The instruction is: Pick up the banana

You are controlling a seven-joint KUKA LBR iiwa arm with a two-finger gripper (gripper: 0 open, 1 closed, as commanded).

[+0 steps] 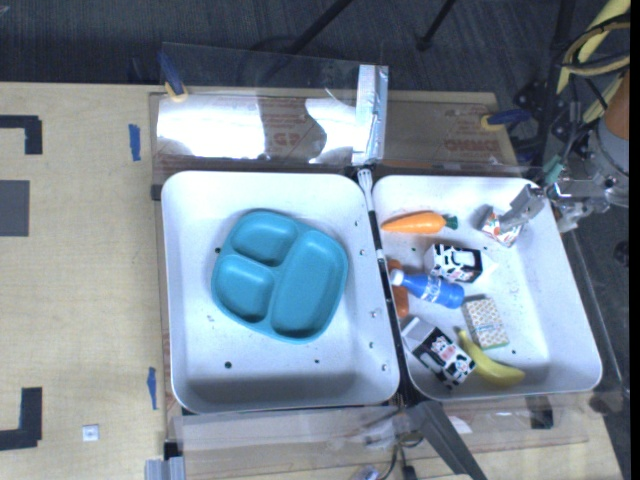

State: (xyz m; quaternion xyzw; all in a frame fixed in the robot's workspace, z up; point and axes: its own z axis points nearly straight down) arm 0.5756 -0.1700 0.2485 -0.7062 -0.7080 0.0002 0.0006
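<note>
The gripper (507, 220) sits at the upper right of the right bin (560, 268), tilted in from the frame's right edge; whether it is released or clenched I cannot tell, though a small red-and-white object lies right at its tip. The banana (487, 362) lies well apart from it, at that bin's lower edge, touching a black-and-white toy (445, 353) and just below a checkered block (485, 321), so reaching it probably calls for a move down the frame
</note>
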